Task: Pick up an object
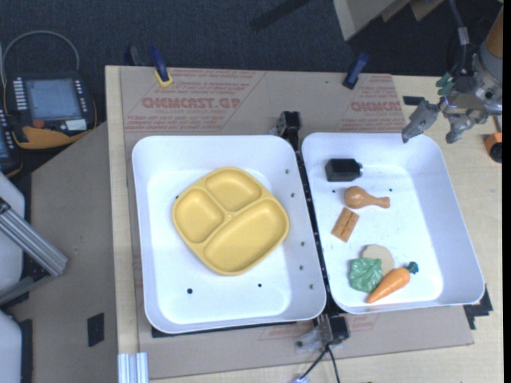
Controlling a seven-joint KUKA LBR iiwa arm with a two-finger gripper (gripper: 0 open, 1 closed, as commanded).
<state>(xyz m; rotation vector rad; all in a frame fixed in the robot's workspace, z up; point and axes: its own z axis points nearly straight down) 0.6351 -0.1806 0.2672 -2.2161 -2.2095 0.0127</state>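
Above the two-finger metal gripper, the grey arm runs off the picture's right edge. Well below the gripper, the round beige biscuit-like piece lies partly hidden under the green leafy toy and orange toy carrot.

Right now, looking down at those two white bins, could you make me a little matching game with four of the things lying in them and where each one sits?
Things:
1. yellow divided plate
2. black block
3. toy carrot
4. toy drumstick

Places:
A. right bin, near corner, beside the green leafy toy
B. left bin, middle
C. right bin, far end
D. right bin, between the black block and the brown block

Pairs: 1-B, 2-C, 3-A, 4-D
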